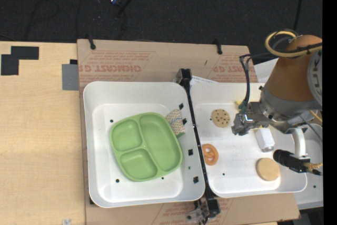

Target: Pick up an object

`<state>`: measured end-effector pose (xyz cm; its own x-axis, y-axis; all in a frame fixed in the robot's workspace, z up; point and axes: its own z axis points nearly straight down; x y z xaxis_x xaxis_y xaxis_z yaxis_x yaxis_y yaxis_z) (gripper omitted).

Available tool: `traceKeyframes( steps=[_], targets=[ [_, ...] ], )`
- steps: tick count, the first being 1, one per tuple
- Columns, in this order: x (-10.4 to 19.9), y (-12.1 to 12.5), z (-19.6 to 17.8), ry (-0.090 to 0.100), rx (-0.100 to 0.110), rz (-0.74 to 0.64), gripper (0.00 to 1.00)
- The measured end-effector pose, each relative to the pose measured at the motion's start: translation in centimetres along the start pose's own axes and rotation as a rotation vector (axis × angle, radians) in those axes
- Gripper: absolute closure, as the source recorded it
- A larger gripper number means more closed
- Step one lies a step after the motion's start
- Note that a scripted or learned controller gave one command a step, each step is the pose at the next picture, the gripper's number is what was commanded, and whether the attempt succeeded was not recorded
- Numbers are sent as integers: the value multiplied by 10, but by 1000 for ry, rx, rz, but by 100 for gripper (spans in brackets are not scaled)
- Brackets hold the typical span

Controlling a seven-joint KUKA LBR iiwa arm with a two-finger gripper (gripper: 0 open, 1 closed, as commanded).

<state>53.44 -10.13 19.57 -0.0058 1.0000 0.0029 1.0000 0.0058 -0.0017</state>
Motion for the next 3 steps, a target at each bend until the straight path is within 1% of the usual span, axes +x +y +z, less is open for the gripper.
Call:
traceKeyframes(
  steps=[1, 2, 3],
  targets=[
    [47, 7, 4, -1, 2, 2, 100],
    [108, 16, -7, -2, 1, 0, 100],
    [161, 13, -23, -2, 0, 1, 100]
  ],
)
